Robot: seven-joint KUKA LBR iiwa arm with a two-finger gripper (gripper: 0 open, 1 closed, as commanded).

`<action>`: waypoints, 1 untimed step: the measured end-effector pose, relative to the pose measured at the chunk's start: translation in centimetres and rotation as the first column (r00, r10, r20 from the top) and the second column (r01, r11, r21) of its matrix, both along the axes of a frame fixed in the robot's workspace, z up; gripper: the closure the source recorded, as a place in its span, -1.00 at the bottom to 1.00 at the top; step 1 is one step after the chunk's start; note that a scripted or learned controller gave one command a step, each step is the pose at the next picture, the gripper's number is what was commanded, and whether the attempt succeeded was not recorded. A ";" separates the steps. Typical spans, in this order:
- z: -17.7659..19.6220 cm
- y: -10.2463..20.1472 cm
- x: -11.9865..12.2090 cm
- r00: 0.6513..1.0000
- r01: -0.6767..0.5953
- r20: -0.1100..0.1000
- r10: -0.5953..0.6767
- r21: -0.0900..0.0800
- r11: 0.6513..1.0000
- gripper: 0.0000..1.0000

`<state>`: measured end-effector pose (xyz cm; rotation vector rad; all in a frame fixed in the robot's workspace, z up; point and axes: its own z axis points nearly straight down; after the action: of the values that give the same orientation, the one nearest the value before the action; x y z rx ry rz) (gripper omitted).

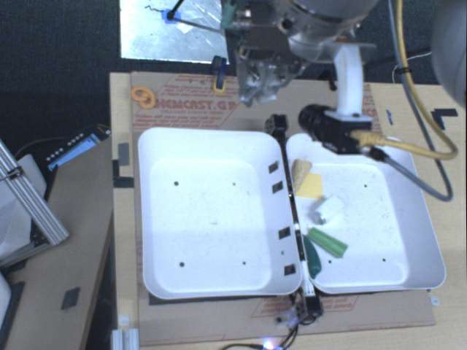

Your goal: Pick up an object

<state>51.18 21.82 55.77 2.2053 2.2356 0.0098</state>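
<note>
- Green cylinder (327, 241), white block (329, 209), yellow wedge (309, 186) huddle in the right bin (408, 268), against its left wall.
- Gripper (257, 86) hangs high behind the bins; finger opening: cannot tell.
- Risk: a descent could clip the wall or nudge neighbours.

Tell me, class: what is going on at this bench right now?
A robot arm hangs over the far edge of the bench, its gripper raised behind the two white bins and holding nothing that can be seen. The right bin holds a small cluster near its left wall: a yellow piece, a white item and a green item. Nothing has been picked up yet.
</note>
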 end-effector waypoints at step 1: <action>-0.1 0.0 0.0 1.000 -0.001 -0.001 0.001 0.000 1.000 -1.00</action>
<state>51.18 21.82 55.72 2.2041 2.2374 0.0085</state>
